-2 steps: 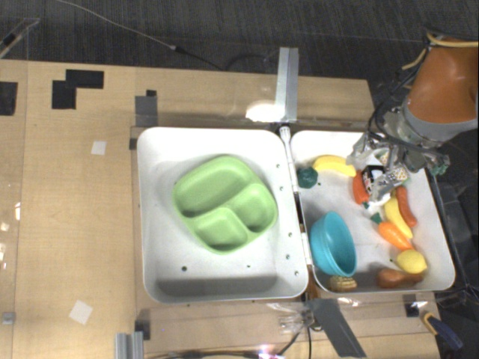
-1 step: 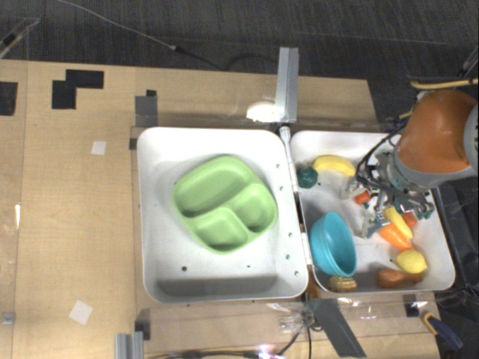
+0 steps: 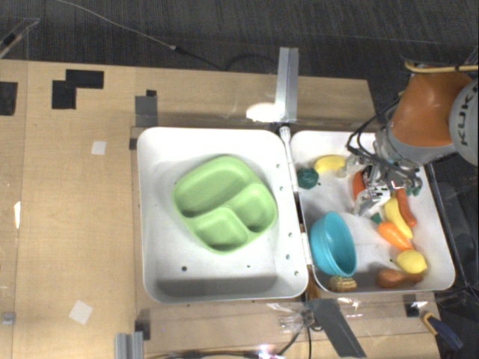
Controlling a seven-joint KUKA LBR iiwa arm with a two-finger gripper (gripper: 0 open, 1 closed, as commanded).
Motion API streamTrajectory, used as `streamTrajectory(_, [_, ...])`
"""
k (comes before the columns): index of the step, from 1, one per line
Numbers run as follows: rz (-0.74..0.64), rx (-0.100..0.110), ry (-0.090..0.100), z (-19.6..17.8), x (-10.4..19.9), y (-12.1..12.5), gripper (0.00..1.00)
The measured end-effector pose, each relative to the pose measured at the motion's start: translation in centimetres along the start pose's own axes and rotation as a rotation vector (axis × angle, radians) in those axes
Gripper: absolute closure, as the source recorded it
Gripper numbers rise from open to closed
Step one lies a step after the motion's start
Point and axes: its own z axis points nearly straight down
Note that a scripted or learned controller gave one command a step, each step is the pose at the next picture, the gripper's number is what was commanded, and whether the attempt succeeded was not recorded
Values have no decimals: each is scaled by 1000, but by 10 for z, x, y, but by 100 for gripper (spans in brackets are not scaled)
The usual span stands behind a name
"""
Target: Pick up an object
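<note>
Apparently no object is lifted yet: the toys lie in the right bin point(image 3: 449, 275), and the tool point(image 3: 372, 194) hangs low over its upper middle, amid cables and bright plastic, so whether it is released or clenched on anything I cannot tell. Nearest it are a red piece point(image 3: 358, 186) touching or just beside its left side, a yellow piece point(image 3: 392, 213) just below, and an orange carrot-like toy point(image 3: 394, 235) under that (the red-orange strip point(image 3: 406, 209) along the yellow piece may be a separate thing). Further out, a banana-like yellow toy point(image 3: 330, 164) and a small teal ball point(image 3: 307, 176) sit near the bin's upper left, the ball close to the dividing wall; a blue bowl point(image 3: 332, 244) lies tipped on its side at lower left with a tan bit point(image 3: 343, 282) below it; a lemon point(image 3: 411, 261) and a brown toy point(image 3: 390, 277) crowd the lower right corner. By my reading the reach is done, while the grasp and the lift remain. Room is tight on the right, where toys bunch against each other and the wall; the bare floor between the bowl and the tool gives the most open approach. Beyond, the left bin point(image 3: 157, 275) holds a green tray point(image 3: 224, 200), and the counter point(image 3: 67, 223) lies all around.
</note>
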Motion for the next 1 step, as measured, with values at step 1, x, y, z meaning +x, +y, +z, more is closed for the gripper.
streamTrajectory(1, [135,0,1,0,7,17,0])
